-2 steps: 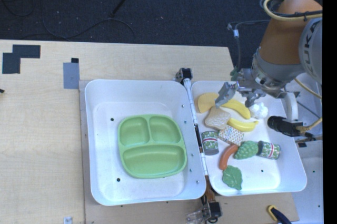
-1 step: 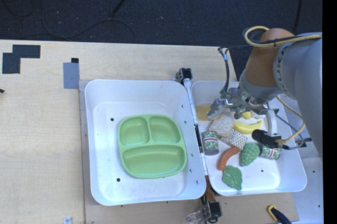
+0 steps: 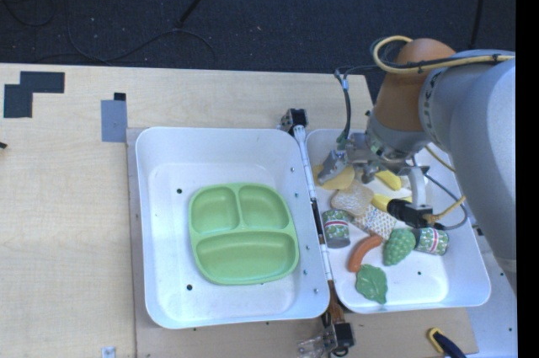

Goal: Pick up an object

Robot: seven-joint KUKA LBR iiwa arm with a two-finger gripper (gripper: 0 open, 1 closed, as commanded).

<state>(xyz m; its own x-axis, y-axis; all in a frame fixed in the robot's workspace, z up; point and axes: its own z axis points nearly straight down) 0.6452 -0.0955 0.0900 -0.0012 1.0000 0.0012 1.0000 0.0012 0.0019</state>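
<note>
We see the hand low in the right bin, upper right of frame, directly over a yellow toy. We cannot tell its opening.

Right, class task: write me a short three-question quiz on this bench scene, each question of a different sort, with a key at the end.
1. True or false: the green divided plate lies in the left bin.
2. Multiple choice: the gripper is above which place? A) the left bin B) the right bin C) the bare bench
3. Fill in the missing word: the orange sausage lies in the right bin between the small can and the ______ broccoli.

Key: 1 true; 2 B; 3 green.
</note>
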